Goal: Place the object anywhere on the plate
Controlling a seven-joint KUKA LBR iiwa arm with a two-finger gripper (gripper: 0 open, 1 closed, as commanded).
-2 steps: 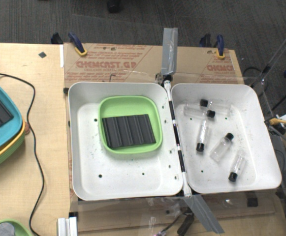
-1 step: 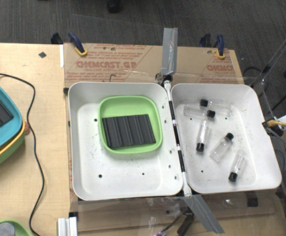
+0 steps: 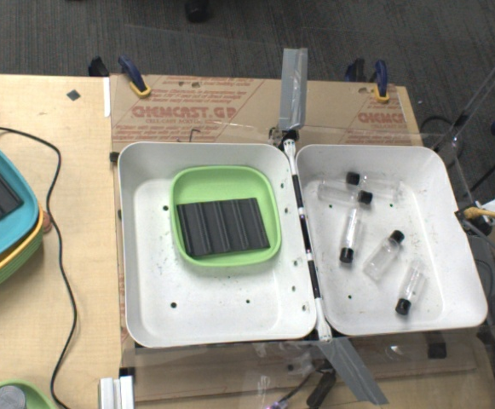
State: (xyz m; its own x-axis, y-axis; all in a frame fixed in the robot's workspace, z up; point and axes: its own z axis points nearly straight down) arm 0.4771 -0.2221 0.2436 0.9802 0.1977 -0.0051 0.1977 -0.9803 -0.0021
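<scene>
Since the vials (image 3: pixel 348 239) lie loose in the right bin (image 3: pixel 451 254), well apart from the green plate (image 3: pixel 223 175) in the left bin (image 3: pixel 153 296), my carry goes leftward, nearest vial lying lengthwise up-down.

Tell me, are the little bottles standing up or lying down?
Lying down. The little bottles rest on their sides across the right bin, black caps pointing different ways.

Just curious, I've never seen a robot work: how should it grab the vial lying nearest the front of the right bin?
Probably from straight above, across the clear middle of the vial, fingers closing on its narrow width. It lies flat, slanted, black cap toward the front, apart from the other vials.
</scene>
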